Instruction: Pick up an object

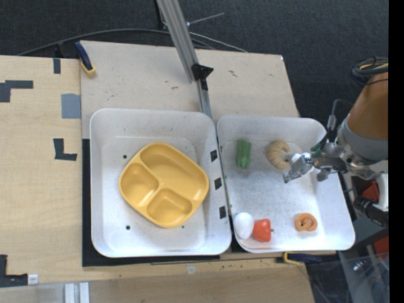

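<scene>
The right bin (328,201) holds several small things: a green piece (243,153) at its upper left, a tan roll (276,153) beside it, a white egg (243,223) and a red pepper (262,230) at the front left, and an orange ring (306,223) at the front right. My gripper (294,167) reaches in from the right and hangs just right of the tan roll. Its two fingers stand apart, open, and nothing sits between them.
The left bin (104,169) carries a yellow divided plate (164,184). A grey metal bar (183,36) slants down from the top to the gap between the bins. The grey and orange arm (369,122) stands over the right bin's right rim.
</scene>
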You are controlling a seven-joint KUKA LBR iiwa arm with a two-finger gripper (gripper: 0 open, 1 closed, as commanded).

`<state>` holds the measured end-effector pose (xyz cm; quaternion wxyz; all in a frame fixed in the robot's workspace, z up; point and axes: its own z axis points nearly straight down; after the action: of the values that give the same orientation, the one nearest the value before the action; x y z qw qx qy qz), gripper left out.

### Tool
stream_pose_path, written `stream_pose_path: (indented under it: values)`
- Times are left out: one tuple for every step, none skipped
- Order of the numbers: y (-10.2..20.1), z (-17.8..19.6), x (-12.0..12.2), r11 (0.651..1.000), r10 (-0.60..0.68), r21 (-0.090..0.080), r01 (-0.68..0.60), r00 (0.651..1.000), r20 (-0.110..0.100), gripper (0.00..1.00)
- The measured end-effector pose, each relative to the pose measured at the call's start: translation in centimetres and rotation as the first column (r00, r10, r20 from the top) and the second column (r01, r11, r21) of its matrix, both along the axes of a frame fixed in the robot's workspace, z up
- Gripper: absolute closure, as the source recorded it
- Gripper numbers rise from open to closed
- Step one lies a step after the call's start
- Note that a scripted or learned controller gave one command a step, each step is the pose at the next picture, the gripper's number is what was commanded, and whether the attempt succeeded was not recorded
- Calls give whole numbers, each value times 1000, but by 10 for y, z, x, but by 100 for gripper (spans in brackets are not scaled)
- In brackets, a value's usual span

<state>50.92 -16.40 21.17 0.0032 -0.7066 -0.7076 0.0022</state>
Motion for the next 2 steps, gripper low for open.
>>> stream_pose_path:
  values:
    - [12, -54, -2, 1000, 1, 0, -1, 1000, 0, 0]
    - [17, -118, -6, 1000, 0, 1, 0, 1000, -1, 0]
